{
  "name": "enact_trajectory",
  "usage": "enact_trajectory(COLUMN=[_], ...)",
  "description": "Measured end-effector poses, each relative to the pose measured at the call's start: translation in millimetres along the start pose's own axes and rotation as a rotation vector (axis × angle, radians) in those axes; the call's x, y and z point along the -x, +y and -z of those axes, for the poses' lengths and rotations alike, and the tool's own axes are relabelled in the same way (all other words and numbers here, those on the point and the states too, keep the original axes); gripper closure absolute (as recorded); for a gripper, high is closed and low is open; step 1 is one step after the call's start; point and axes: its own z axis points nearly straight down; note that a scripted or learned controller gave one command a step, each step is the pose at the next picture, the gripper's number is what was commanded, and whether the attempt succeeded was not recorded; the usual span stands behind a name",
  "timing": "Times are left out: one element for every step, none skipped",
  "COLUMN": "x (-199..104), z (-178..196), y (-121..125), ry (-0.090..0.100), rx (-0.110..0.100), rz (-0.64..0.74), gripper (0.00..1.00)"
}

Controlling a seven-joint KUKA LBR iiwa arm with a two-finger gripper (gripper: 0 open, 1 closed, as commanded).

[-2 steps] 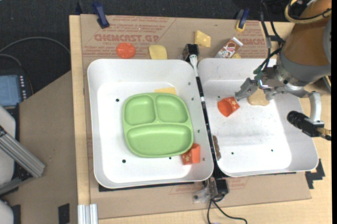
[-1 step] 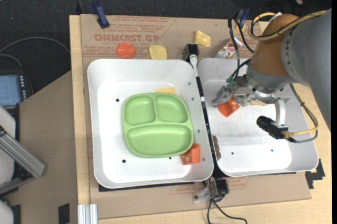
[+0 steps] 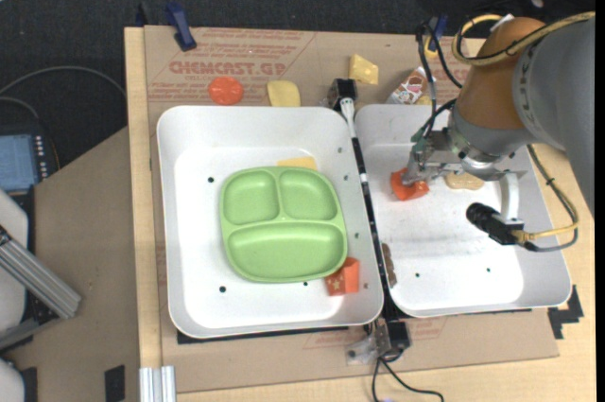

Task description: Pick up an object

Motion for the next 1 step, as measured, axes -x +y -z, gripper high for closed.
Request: enact_trajectory(x=[-45.1], z=[94.9], y=[-70.8], ry=[0.004], rx=[-0.002], rz=[0.002], gripper=[1.0])
